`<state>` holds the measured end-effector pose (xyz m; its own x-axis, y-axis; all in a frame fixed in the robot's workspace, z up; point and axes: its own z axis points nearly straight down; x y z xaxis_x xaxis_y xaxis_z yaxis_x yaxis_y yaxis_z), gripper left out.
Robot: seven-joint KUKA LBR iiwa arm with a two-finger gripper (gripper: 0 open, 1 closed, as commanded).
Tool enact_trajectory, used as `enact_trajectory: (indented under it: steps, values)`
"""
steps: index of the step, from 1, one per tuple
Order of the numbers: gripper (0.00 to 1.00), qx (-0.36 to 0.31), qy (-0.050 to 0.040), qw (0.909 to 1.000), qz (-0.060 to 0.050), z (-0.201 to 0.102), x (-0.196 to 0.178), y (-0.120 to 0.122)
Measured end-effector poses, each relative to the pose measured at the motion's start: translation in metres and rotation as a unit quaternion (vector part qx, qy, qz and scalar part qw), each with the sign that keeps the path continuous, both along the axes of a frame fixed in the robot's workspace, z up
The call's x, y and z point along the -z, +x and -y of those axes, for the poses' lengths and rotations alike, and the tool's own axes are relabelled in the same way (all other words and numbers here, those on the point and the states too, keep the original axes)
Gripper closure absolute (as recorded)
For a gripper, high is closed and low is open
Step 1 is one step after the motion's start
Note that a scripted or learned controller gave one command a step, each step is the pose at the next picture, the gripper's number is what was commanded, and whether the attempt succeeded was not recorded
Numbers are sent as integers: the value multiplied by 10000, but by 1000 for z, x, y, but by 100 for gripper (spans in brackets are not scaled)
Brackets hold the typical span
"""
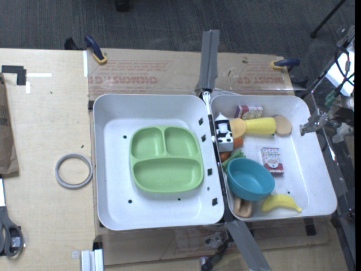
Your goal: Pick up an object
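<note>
Two white bins stand side by side on the bench, and their inner walls are touching. The left bin (101, 151) holds one green plate (166, 160) with three compartments, lying flat near the middle.

The things that can be picked up are mostly in the right bin (310, 168). A blue bowl (249, 176) stands upright at about 7 o'clock in this bin. It partly covers a wooden piece (242, 208), which comes out from under it at 6 o'clock. A banana (282, 203) lies just beside the bowl, at about 5 o'clock of the bin, close to the front wall. A small red and white box (272, 160) lies flat near the middle, apart from the bowl. A yellow roller (260, 125) with pale wooden ends lies across the bin at about 11 o'clock. Behind it, at 12 o'clock, a small pink packet (250, 111) is near the back wall. A black and white carton (224, 134) stands against the left wall at 10 o'clock, and an orange piece (232, 151) shows between it and the bowl; I cannot tell what this piece is.

On the bench, at 9 o'clock from the left bin, a grey ring (73, 170) lies flat. Scissors (10, 236) lie at 8 o'clock, at the edge of the view.
</note>
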<state>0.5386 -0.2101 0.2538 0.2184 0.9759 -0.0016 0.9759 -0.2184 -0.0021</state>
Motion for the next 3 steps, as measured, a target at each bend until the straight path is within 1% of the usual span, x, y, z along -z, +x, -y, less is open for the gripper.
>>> enact_trajectory:
  steps: [1, 2, 3]
  values:
    - [0, -399, 12, 9992, -9, -26, 149, -34]
    - [0, -851, 2, 9964, 7, -61, 100, 64]
    - [0, -1059, -59, 9943, 103, -83, 144, 111]
